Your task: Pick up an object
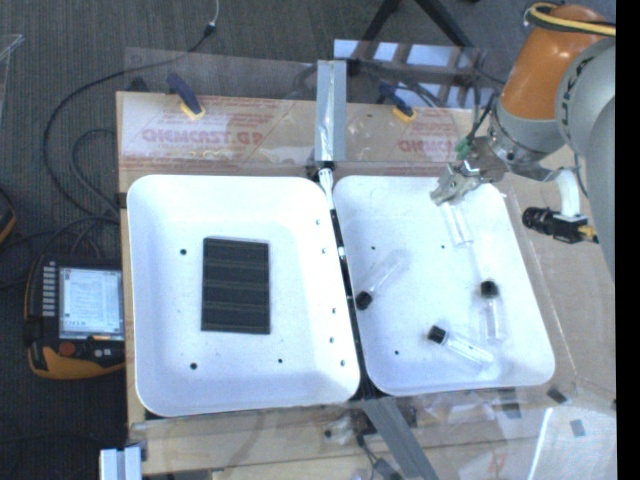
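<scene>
Dark carpet and a chair base frame a wooden bench (240,133) carrying two white bins. At nine o'clock, the left bin (150,268) holds a flat black ridged panel (236,285). At three o'clock, the right bin (400,228) holds several clear tubes with black caps: one tube (378,276) near its left wall, another (489,308) toward four o'clock, a third (460,345) at five o'clock, and a capless-looking one (459,227) at one o'clock. The gripper (452,189) hangs at one o'clock over the right bin's far edge, just above that last tube; I cannot tell whether its fingers are apart or together. Nothing visibly sits between them. The main risk, I judge, is slip: the tubes are smooth and round, so closing off-centre could roll one away or squirt it out, and their clear bodies are hard to locate.
</scene>
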{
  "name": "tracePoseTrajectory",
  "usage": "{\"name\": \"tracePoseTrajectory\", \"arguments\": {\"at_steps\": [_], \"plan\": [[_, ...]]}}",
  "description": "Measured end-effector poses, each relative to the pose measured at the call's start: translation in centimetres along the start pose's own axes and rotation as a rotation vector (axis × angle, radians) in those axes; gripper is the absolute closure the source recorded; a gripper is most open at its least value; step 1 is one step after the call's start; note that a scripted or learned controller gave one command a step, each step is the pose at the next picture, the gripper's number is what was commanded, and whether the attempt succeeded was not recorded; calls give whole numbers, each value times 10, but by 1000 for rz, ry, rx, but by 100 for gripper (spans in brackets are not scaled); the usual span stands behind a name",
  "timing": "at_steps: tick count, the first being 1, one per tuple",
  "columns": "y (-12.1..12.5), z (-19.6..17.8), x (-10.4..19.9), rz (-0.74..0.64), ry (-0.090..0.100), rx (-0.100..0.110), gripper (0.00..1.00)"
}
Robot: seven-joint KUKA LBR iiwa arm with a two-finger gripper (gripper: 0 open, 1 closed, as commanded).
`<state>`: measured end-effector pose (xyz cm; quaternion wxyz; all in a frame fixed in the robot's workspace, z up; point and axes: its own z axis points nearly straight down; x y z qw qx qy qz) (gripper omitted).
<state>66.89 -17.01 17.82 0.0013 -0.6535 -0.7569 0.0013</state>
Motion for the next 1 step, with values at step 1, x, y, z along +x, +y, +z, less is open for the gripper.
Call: {"name": "tracePoseTrajectory", "arguments": {"at_steps": [1], "plan": [[4, -25, 28, -28, -1, 1, 100]]}}
